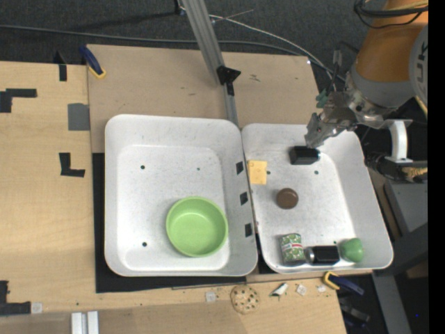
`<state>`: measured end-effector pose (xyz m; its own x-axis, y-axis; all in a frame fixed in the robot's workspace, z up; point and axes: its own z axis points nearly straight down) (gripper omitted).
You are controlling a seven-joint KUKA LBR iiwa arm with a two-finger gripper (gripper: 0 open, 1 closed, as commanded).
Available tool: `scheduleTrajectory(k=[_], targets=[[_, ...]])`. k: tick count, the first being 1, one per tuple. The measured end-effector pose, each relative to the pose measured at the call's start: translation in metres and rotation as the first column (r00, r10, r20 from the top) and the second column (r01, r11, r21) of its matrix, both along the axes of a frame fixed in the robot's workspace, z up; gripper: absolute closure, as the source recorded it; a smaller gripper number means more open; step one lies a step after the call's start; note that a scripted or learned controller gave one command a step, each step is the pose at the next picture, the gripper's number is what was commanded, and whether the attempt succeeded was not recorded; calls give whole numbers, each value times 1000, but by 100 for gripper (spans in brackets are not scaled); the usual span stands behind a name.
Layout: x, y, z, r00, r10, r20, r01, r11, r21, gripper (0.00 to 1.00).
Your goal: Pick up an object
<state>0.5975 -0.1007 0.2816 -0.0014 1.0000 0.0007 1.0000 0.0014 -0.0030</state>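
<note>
Apparently approach step: gripper [314, 136] hovers just above black block [304, 156] in right bin [372, 207], finger state can't tell; next, descend w/ care.

Grey arm [389, 54] reaching in, hand [316, 134] lowered

black block [303, 156] — flat, right bin's [348, 186] far end

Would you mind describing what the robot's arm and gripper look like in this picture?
The arm is bulky and rounded, with an orange band and a light grey section at the view's right edge bearing part of a dark letter. Black cables loop over its top, and thinner wires run along its wrist. The gripper is a small grey metallic assembly, narrowing downward, with a small greenish part on it.
</note>
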Motion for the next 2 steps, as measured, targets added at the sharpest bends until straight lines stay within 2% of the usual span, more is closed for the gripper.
scheduleTrajectory(k=[1,2], targets=[[0,0,0,1000,0,0,0,1000,0,0],[9,4,-55,1000,0,-6,0,1000,-1,0]])
